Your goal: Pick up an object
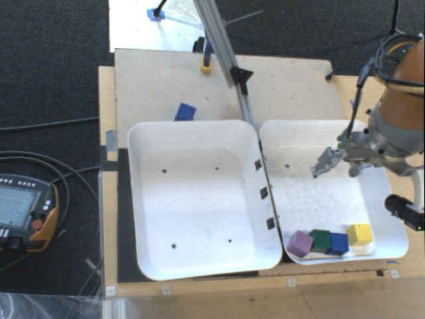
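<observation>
Pincer point(324, 165) hangs over the upper middle of the right bin point(292, 138), reaching in from the right on the grey arm point(392, 141) with its orange band. Nothing sits between its fingers; whether they are spread or closed I cannot tell from this slant.

Objects to pick, all small blocks, lie well below the pincer against the near wall of the right bin:
- purple block point(300, 242), below and slightly left of the pincer, tilted on its base.
- green block point(320, 238), almost straight below, dark, touching the purple one.
- blue block point(338, 244), just right of the green, touching it.
- yellow block point(360, 234), farthest right of the row, brightest of the four (it seems to rest on something pale, though the view is too coarse to be sure).

Left bin point(139, 178) sits well left of the pincer, a few dark specks on its floor.

Another blue block point(185, 112) lies on the bench board, up and far left of the pincer, outside both bins.

A handheld control pendant point(23, 211) rests far left on the dark floor; its screen text is too small to read.
</observation>
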Robot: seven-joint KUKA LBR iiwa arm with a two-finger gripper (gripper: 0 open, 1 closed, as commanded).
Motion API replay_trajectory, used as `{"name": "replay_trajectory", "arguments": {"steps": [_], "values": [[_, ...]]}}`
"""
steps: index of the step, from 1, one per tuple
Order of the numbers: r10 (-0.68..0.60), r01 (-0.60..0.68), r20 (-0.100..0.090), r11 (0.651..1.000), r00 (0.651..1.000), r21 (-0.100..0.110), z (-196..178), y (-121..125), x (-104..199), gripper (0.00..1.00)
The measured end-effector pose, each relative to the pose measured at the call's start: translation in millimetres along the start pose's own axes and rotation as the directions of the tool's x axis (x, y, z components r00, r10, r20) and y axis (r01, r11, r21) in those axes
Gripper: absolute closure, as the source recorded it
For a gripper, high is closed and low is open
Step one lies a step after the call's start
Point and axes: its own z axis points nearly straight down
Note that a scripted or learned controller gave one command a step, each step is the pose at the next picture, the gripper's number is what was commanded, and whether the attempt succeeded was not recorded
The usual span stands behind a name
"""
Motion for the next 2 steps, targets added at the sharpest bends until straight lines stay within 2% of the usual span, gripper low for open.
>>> {"name": "replay_trajectory", "arguments": {"steps": [1, 2], "values": [[-0.003, 0.003, 0.0, 1.0, 1.0, -0.004, -11.3, 1.3, 0.0, 1.0], [-0.002, 0.002, 0.0, 1.0, 1.0, -0.004, -10.9, 1.2, 0.1, 0.0]]}}
